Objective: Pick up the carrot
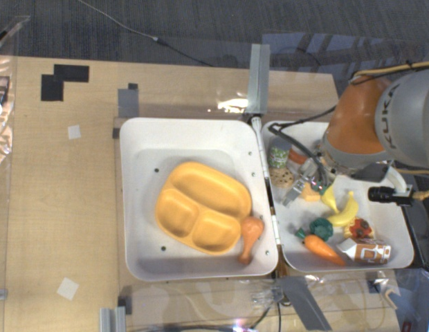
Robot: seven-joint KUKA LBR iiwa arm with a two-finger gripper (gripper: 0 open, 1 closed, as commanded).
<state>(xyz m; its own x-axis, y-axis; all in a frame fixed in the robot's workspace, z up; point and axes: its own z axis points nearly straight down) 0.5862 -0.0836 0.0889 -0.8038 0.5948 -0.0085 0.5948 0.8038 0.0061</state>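
The carrot (322, 248), orange with a green top, lies near the front of the right bin (401, 258), its tip pointing right toward a small bottle. My gripper (302, 182) hangs over the left part of that bin, up and left of the carrot and well apart from it. Its metal fingers (295, 191) point down-left with a small gap and nothing between them.
The right bin also holds a green-lidded can (278, 156), a banana (343, 211), a green toy (322, 227), a sauce bottle (367, 252) and a cracker box (284, 178). In the left bin (138, 185) lie a yellow divided plate (201, 206) and a drumstick (248, 236).
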